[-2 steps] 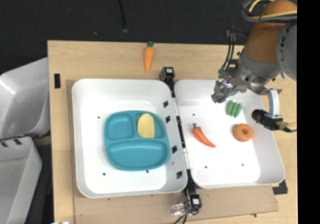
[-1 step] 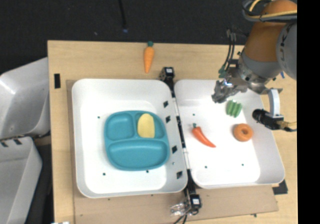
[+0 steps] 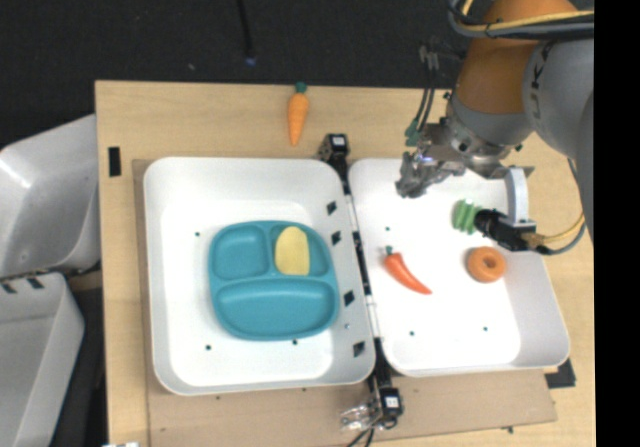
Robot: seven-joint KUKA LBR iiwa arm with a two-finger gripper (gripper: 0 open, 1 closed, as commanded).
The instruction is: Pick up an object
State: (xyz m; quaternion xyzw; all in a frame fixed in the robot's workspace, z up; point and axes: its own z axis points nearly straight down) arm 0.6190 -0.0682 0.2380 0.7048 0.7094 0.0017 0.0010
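Chilli pepper (image 3: 405, 271), red-orange with a small green stem, lay near the left edge of the right bin (image 3: 460, 350), with bare white floor around it. An orange doughnut-shaped ring (image 3: 487, 264) and a green ridged piece (image 3: 464, 216) sat toward the right wall. The gripper (image 3: 415, 178) hung over the bin's upper left; whether it was wide or narrow could not be told.

Gripper (image 3: 415, 180) tips blurred (open/shut unclear)
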